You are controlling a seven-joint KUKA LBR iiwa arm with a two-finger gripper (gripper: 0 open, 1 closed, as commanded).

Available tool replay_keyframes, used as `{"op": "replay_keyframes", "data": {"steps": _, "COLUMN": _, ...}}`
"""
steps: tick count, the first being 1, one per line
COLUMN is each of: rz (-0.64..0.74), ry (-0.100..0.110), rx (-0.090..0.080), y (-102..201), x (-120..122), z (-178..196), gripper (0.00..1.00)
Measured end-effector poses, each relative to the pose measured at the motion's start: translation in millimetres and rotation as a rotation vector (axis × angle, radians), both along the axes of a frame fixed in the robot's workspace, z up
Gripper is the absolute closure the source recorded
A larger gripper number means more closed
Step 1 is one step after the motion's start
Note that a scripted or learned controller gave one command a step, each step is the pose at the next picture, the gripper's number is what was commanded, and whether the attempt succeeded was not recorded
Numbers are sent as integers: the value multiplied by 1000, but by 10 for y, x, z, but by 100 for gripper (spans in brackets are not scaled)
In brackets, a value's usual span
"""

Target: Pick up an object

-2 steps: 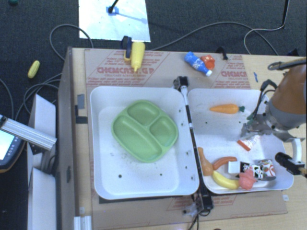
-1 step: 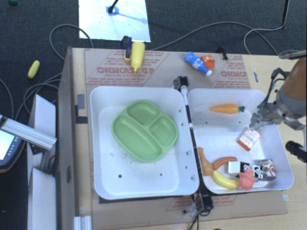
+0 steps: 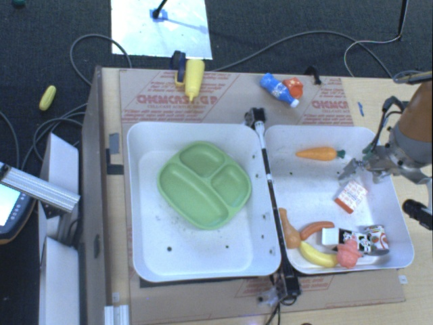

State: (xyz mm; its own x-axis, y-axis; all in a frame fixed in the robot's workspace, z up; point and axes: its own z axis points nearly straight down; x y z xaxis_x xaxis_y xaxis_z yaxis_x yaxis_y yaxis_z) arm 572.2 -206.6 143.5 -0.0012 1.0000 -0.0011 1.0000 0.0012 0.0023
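The gripper [image 3: 356, 170], its state impossible to tell, hangs just above the small carton [image 3: 351, 196] near the right bin's [image 3: 308, 181] far right rim, bare floor to its left.

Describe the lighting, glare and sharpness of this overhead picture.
Camera view: even, soft light, faint shadows in the bins; the silver sheet on the floor glares bright; the green tray reads sharp, while the arm at the right edge looks slightly soft.

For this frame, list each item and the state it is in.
green divided plate: flat in left bin, nothing on it
toy carrot: lying in right bin, untouched
orange-and-white carton: lying below the hand
hand: over right bin, holding nothing visible
toy pile: heaped at right bin's near edge
yellow bottle: lying outside bins
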Motion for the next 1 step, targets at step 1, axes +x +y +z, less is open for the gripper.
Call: {"op": "replay_keyframes", "data": {"steps": 1, "rz": 0, "ry": 1, "rx": 1, "y": 2, "x": -255, "z": -324, "gripper": 0}}
